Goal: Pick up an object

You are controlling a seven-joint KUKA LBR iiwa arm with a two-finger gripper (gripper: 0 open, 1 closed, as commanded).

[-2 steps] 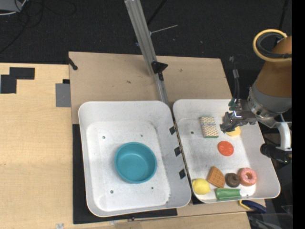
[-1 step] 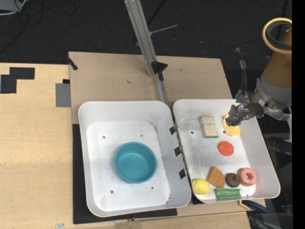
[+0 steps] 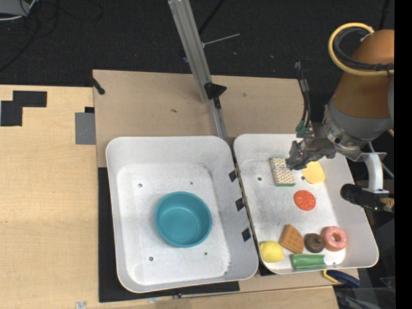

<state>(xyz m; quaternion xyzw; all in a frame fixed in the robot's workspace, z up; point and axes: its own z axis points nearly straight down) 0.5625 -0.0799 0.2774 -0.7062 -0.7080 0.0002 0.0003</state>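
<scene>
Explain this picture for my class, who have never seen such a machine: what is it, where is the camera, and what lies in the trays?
One camera looks down at a slant on two shallow white bins. A grey robot arm with an orange band reaches in from the right; its two-finger gripper hangs over the right bin, beside a checkered wafer-like block and a pale yellow piece. Further toy foods lie there: a red round, a waffle, a lemon, two doughnuts, a green piece. The left bin contains a teal plastic bowl. Nothing is visibly held.
</scene>
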